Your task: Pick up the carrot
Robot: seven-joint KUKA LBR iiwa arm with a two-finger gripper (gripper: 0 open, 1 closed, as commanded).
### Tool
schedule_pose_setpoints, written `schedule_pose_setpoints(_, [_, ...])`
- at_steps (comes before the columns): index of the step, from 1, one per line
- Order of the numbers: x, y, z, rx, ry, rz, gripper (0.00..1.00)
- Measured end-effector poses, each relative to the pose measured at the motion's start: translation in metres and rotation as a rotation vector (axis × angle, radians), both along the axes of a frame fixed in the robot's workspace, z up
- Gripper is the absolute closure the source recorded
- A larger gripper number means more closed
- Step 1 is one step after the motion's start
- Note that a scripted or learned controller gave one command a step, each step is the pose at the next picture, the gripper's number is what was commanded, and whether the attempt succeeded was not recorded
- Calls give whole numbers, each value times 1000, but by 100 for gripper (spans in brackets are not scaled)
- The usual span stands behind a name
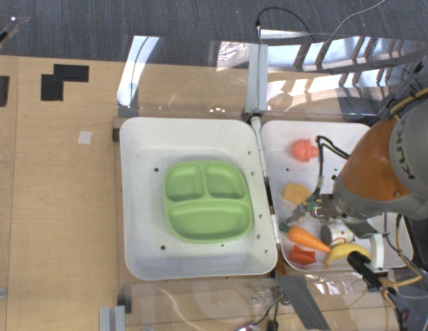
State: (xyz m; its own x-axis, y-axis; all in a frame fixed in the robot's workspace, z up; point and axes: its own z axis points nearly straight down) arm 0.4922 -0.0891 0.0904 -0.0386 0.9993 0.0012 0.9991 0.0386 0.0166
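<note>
Camera view: carrot (pixel 308 239) just below-left of the hand (pixel 302 211).
Carrot axis: upper-left to lower-right.
Hand state: cannot tell.

Green tray (pixel 207 202) in left bin (pixel 141 185) (three compartments); banana (pixel 347 254) right.

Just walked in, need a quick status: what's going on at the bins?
The KUKA arm reaches in from the right over the right bin, its gripper low, just above the carrot. The carrot lies on the bin floor near the front, beside a red piece, a banana, a yellow wedge and a pinkish-orange toy. Nothing shows between the fingers. The left bin holds a green divided plate.
</note>
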Motion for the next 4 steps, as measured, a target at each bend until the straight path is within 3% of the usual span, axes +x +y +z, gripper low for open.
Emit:
schedule_pose_setpoints(1, [3, 0, 12, -1, -9, 2, 100])
schedule_pose_setpoints(2, [3, 0, 12, -1, -8, 2, 0])
schedule_pose_setpoints(3, [0, -1, 0, -4, -1, 90, 0])
schedule_pose_setpoints(4, [3, 0, 12, -3, -8, 93, 100])
